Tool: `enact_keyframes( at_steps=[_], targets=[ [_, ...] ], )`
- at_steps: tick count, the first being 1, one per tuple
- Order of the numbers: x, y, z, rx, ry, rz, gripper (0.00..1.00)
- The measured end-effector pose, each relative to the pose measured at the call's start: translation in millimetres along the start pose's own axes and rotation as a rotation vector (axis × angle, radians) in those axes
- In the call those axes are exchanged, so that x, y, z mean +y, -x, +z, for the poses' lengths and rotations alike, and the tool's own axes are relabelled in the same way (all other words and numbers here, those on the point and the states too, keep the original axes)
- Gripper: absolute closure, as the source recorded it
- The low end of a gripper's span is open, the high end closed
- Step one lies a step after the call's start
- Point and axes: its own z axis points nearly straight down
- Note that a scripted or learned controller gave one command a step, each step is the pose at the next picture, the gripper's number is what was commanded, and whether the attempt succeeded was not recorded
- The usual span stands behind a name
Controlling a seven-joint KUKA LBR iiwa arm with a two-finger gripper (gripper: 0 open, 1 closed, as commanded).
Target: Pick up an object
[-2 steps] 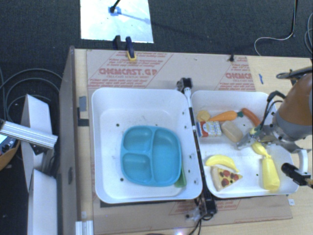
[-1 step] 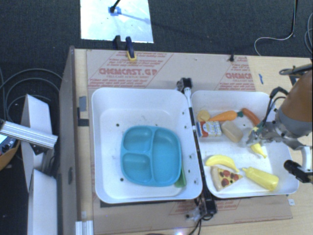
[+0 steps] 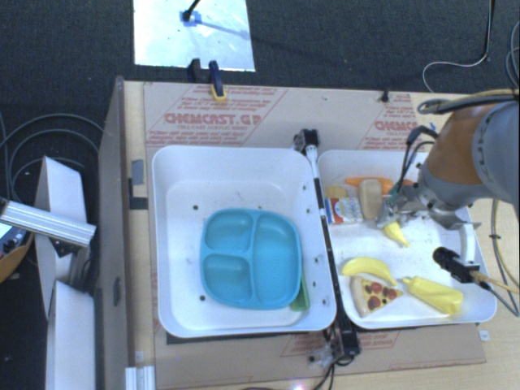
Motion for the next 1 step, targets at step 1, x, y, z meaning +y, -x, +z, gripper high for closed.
enact_keyframes(
  at_steps=[1],
  targets=[
    [20.0,-38.0,-155.0,-0.002,0.013,0.000,1.00]
  ],
)
